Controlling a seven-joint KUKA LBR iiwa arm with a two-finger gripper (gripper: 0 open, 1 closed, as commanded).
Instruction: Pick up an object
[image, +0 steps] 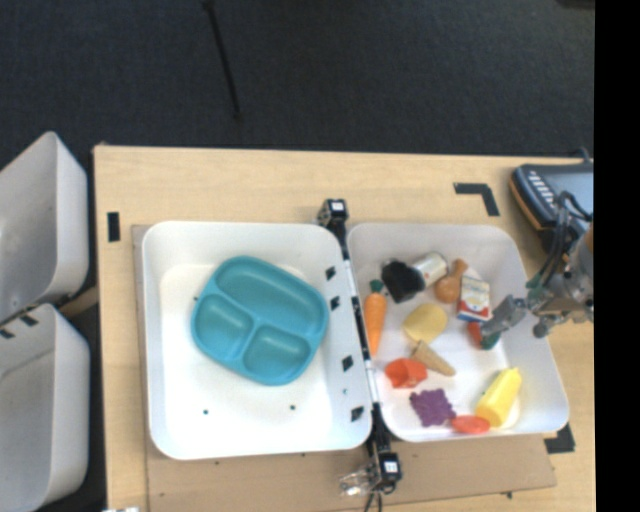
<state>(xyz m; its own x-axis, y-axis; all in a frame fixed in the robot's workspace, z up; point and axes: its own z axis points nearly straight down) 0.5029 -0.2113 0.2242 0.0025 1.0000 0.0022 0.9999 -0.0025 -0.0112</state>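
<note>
**Gripper at the right edge of the right bin; objects resting in the bin**

The counter (120, 400) carries two white bins side by side. The left bin (160, 400) holds a teal divided plate (260, 320), lying flat near its centre.

The right bin (540, 390) holds the loose objects. A carrot (374, 318) lies along the left wall. A black object (401, 280) sits near the back, touching a small white cup (431, 267). A brown drumstick-shaped toy (450, 283) lies just beside a red-and-white packet (474, 298). A yellow block (425, 322) rests near the middle, with a cone (432, 358) and an orange piece (404, 373) in front of it. A purple piece (431, 406) and a yellow bottle (499, 396) lie near the front wall.

The gripper (510, 318) reaches in over the right wall, close to the packet. Whether it is released or clenched cannot be determined. No object is visibly held.
</note>
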